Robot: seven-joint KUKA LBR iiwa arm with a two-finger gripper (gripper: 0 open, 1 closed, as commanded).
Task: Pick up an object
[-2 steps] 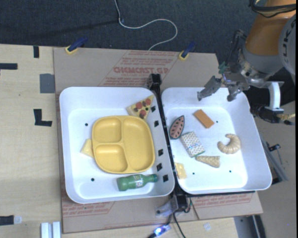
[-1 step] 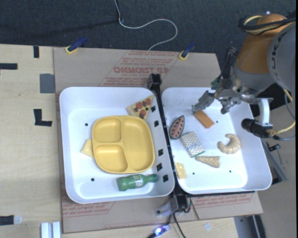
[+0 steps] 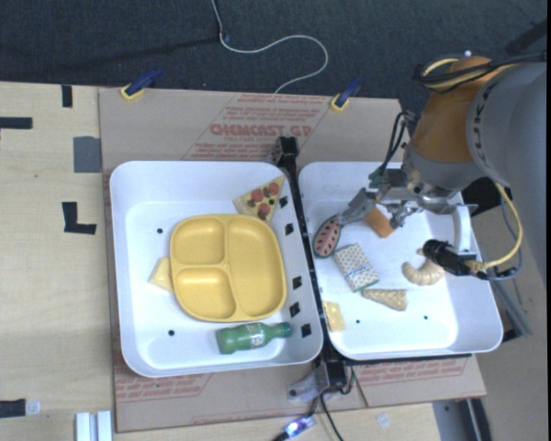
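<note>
A small orange block sits in the right bin, near the top of it. The gripper is right over the block. One dark finger points left and down, and I see the block just beside it. I cannot tell if the gripper is spread or pressed together, and I cannot tell if it is pinching the block.

Just left of the block lies a brown spotted thing, long and round, close to the wall between the bins. Below it is a little box with a checked pattern, lying tilted. Under the box is a tan wedge. To the right of the box is a croissant. A small yellow piece lies in the lower left corner of this bin.

The grey arm comes in from the right, with its orange band above the wrist.

In the left bin a big yellow plate with three parts sits in the middle. A pizza slice lies just above it, by the top right edge. A green bottle lies on its side just below the plate. A yellow corner pokes out from under the plate on the left.
</note>
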